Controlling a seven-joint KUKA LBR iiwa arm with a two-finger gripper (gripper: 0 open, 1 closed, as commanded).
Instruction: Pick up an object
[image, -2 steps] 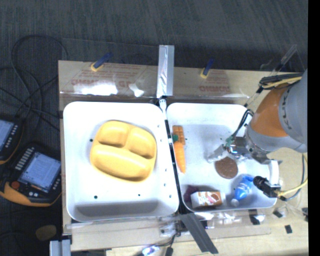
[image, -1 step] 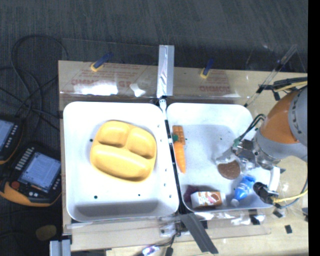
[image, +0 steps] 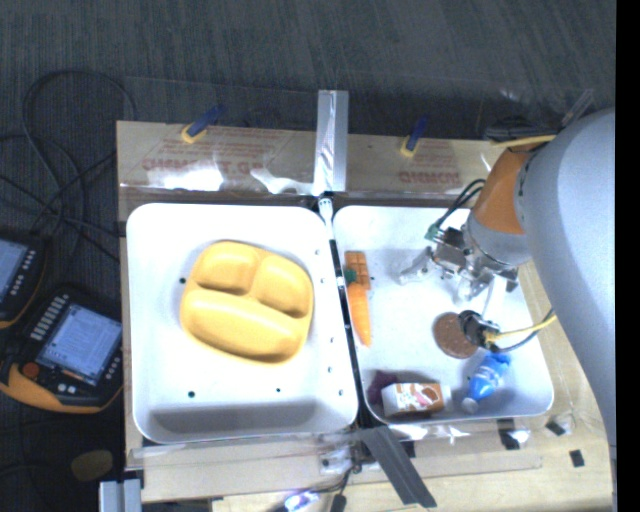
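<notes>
While the gripper hangs over the right bin near its back wall, fingers spread and holding nothing, bare floor lies beneath it. Carrot hugs the left wall; disc, bottle and carton crowd the front right corner.

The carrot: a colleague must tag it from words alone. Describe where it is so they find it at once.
Look in the right bin, along its left wall by the divider. The carrot lies there lengthwise, long, thin and orange with a green top. The brown disc, blue bottle and small carton nearby are all stubbier.
</notes>
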